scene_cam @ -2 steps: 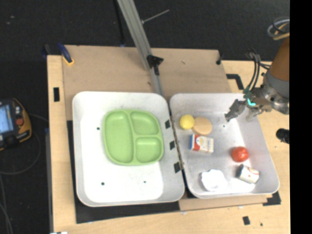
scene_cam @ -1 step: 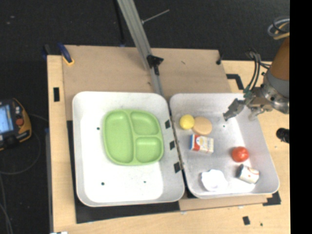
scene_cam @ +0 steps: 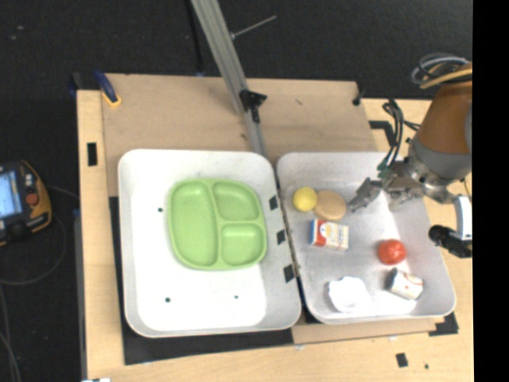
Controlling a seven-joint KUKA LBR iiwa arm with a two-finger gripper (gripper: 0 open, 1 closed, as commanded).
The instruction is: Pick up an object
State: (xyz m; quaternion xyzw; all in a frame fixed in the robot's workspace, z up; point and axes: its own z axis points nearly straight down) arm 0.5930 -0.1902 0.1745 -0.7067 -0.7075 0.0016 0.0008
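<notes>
We see the grey two-finger gripper [scene_cam: 367,192] apparently spread and holding nothing above the right white bin [scene_cam: 362,164], just beside the round tan biscuit-like piece [scene_cam: 331,206]. Descending there, it might nudge the touching yellow ball [scene_cam: 305,200] away.

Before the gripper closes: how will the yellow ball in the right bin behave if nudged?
The yellow ball looks round and smooth, so it will probably roll. It touches the tan disc, which may block it that way. It looks small, so likely light.
</notes>
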